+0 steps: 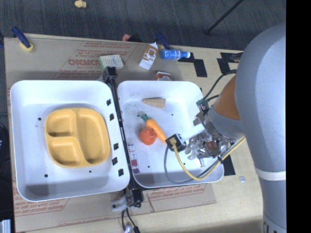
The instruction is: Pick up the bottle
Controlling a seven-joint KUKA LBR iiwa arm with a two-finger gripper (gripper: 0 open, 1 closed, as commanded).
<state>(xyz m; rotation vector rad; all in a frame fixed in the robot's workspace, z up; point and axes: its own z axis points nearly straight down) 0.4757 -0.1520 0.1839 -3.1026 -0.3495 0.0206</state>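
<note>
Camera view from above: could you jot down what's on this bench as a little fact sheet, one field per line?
left white bin: holds a yellow divided plastic tray
right white bin: holds an orange toy carrot, a round orange-red ball touching it, and a tan wedge
blue plastic bottle: lying on the bench behind the right bin
gripper: low over the right bin's right side
bottle picked up: not yet
</note>
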